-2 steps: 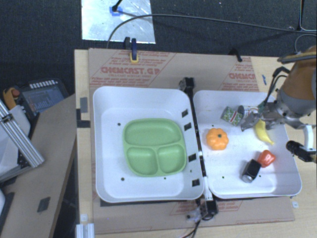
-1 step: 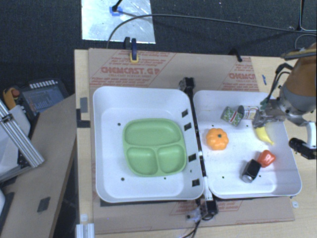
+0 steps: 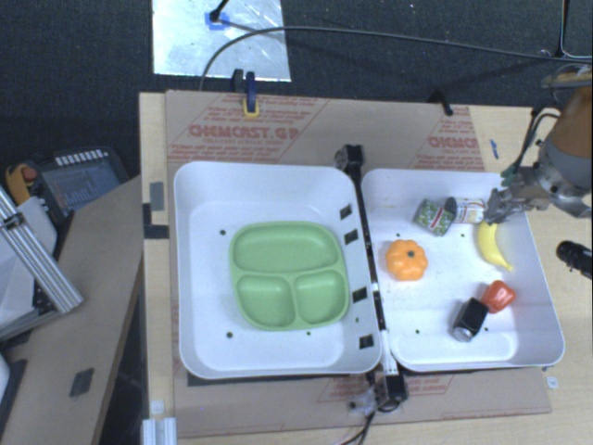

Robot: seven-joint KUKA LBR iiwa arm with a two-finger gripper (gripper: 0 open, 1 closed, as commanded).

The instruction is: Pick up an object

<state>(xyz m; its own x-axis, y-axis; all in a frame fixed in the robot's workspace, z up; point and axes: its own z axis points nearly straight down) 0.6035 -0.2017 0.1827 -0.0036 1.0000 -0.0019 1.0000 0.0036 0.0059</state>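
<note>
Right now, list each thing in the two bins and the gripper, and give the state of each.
green divided tray: flat in the left bin, nothing in its compartments
can: lying on its side
banana: lying flat, just below the gripper
orange pumpkin: upright, apart from the rest
red and black object: lying near the right bin's front
gripper: low over the right bin, fingers unclear

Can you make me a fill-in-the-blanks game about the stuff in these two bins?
1. The divided plate in the left bin is ____.
2. The yellow fruit in the right bin is a ____.
3. The pumpkin is ____ in colour.
4. The pincer hovers over the ____ bin.

Missing words: green; banana; orange; right
</note>
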